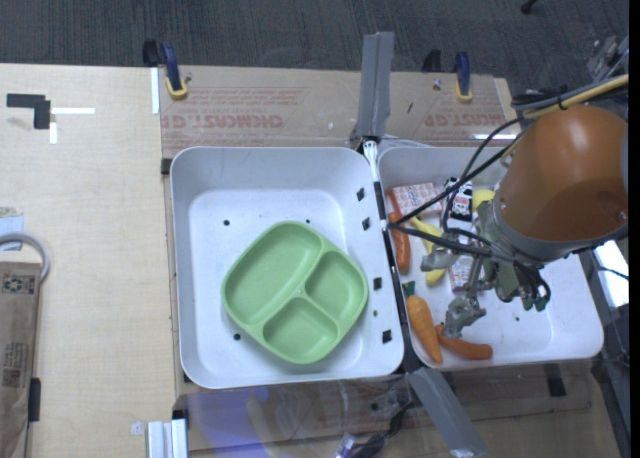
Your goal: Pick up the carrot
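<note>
While the arm (565, 181) reaches in from the right over the right bin (585, 341), we see its pincer (464, 314) hanging low near that bin's front. We cannot tell how the pincer is set; its tip is small and blurred against the white floor, and we see nothing clearly between its parts.

We log the carrot (423, 328) on the floor of the right bin, in its front-left corner, close beside the divider wall that separates the two bins. It lies just to the left of the pincer, near it but apart as far as we can judge. It is orange, tapered, with a small green stub at its upper end, and it runs lengthwise from back to front, narrowing toward the bin's front edge.

Other contents noted in the right bin: an orange-red sausage-shaped item (466, 348) lying crosswise just below the pincer, a second long orange-red piece (401, 247) along the divider farther back, a yellow banana (436, 251), and a red-and-white packet (414, 197) near the back.

We note a green divided plate (294, 292) with three compartments in the left bin (190, 246). Both bins sit on the counter (90, 246).
</note>
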`<state>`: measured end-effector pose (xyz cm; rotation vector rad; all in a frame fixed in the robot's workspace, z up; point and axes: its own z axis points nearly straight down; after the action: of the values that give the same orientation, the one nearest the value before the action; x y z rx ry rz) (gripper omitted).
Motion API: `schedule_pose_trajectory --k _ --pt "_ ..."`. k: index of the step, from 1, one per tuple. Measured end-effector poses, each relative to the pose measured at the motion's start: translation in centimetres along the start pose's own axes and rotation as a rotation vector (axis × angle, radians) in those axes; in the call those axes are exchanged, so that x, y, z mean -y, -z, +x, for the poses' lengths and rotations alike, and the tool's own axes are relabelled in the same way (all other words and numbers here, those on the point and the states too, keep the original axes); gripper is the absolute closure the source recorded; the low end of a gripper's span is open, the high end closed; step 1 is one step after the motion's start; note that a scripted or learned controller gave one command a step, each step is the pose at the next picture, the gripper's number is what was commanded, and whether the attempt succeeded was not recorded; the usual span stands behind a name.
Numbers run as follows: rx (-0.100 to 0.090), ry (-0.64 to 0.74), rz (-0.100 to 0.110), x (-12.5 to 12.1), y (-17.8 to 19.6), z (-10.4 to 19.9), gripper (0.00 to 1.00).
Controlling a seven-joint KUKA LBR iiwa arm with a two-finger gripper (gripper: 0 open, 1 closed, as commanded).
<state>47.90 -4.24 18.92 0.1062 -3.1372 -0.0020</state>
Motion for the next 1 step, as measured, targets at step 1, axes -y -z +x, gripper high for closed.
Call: schedule_pose_trajectory --k 1 --pt "0.000 0.423 -0.002 5.72 -6.69 -4.22 0.00"
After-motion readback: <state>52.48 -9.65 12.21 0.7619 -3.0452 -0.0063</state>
